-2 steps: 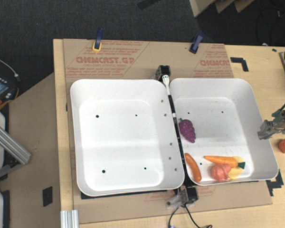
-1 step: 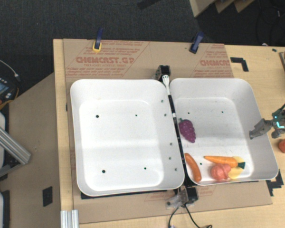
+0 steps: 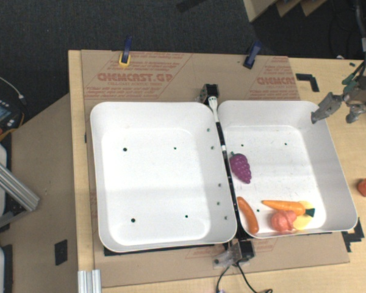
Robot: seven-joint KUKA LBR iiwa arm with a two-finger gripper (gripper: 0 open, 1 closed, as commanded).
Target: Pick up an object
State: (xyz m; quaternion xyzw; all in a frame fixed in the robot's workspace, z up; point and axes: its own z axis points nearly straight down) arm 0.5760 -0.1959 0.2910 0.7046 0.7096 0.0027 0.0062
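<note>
The gripper (image 3: 340, 112) sits at the right edge of the view, just outside the far right corner of the right bin (image 3: 320, 163), above the bench (image 3: 354, 163). Its two fingers are spread apart with nothing between them; one finger (image 3: 325, 108) reaches over the bin's far right rim. All objects lie in the right bin. The purple grapes (image 3: 241, 167) rest near the left wall, about midway along it. The red-orange pepper (image 3: 248, 215) lies nearer the front, close to the left wall, angled toward the front edge. The carrot (image 3: 283, 205) lies crosswise near the front edge, to the right of the pepper, with a dark green tip (image 3: 309, 212) at its right end. The pink fruit (image 3: 282, 221) sits just in front of the carrot, touching a yellow piece (image 3: 301, 223) on its right. The left bin (image 3: 152, 170) stands beside the right bin, their inner walls touching. A red object (image 3: 365, 187) lies on the bench outside the right bin, at the view's right edge. Both bins rest on a brown board (image 3: 171, 72).
</note>
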